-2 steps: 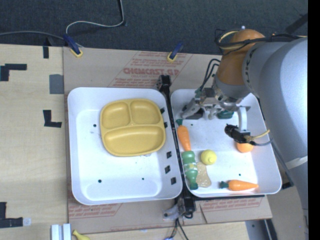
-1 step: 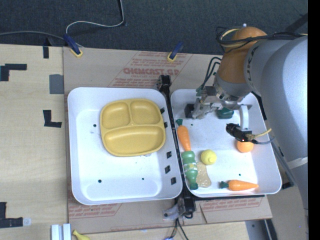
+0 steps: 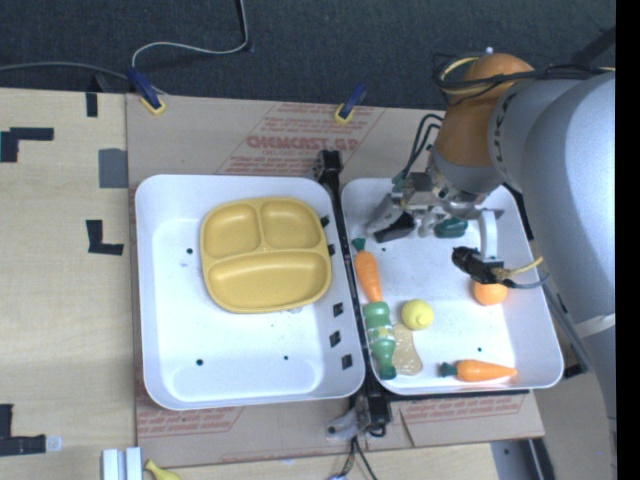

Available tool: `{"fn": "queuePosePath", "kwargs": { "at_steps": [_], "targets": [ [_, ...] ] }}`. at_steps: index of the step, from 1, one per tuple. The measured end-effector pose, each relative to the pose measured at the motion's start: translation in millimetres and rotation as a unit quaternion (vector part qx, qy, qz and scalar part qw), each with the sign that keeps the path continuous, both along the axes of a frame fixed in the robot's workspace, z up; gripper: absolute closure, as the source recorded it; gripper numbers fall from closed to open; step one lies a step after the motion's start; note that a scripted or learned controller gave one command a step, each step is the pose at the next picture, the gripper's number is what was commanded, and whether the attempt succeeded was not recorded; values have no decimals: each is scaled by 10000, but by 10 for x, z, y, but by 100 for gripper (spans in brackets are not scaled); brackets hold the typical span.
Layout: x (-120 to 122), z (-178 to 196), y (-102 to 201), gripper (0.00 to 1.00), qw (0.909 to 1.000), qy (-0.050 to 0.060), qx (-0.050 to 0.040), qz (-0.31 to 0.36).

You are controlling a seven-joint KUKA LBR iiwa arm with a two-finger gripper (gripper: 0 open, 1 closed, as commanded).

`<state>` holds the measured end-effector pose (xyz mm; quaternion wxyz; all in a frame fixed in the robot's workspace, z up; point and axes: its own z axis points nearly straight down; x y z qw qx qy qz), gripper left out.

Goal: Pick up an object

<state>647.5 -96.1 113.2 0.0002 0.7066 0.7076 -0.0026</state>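
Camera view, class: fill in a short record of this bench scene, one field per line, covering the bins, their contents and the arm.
Left bin: holds a yellow divided plate
Right bin: holds two carrots, a yellow ball, an orange ball, a green bottle
Carrot one: by the bin's left wall
Carrot two: near the front edge
Yellow ball: mid-bin, beside the green bottle
Orange ball: right side
Arm: reaches in from the right
Gripper: over the right bin's back part, nothing seen between its fingers
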Motion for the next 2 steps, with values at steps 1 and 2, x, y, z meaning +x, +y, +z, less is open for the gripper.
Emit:
{"fn": "queuePosePath", "kwargs": {
  "at_steps": [1, 2],
  "targets": [
    [-2, 92, 7, 100, 10000, 7, 5, 4],
    [-2, 91, 6, 0, 10000, 7, 5, 4]
  ]
}}
